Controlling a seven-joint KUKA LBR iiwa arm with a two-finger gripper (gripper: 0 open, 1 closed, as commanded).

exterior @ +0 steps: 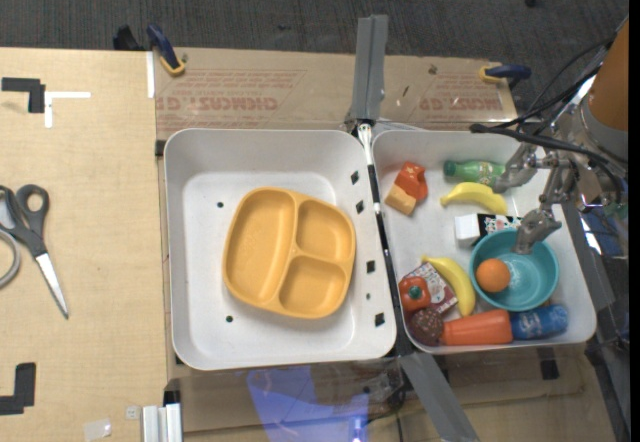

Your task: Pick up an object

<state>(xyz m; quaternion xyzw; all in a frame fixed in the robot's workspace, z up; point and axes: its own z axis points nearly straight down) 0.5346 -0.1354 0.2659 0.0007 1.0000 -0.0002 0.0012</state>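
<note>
Pincer (530, 200) hangs over the right bin (585, 275), near its far-right side, w/ nothing between its fingers; they stand apart, so it's open and gripping nothing. One finger (519, 168) sits by the green bottle, the other finger (538, 227) dips over the rim of the teal bowl (535, 280).

Closest candidates: yellow banana (476, 196) lies just left of the pincer, long axis running left-right, curved, tips pointing down toward the near side. Green bottle (474, 169) lies on its side just beyond it, long axis also left-right, cap end toward the left. Orange ball (492, 275) sits inside the teal bowl, just below and left of the lower finger.

Small white block (466, 227) and a dark printed card (497, 224) lie betw. banana and bowl; print on the card too small to read.

Further out: red-and-tan toy (407, 188) near the bin's far-left corner. Second banana (455, 282) left of the bowl, long axis diagonal, running from upper left to lower right. Red packet (418, 292) beside it, label unreadable. Dark round thing (425, 327) at the near-left corner. Orange carrot-like piece (477, 329) along the near wall, long axis left-right, and a blue item (542, 322) to its right.

Left bin (185, 230) holds a yellow divided plate (290, 252), 3 compartments.

Behind the bins, cardboard sheet (240, 95) carries red mirrored lettering, not clearly legible. Scissors (35, 235) lie on the tabletop (80, 330) at far left.
</note>
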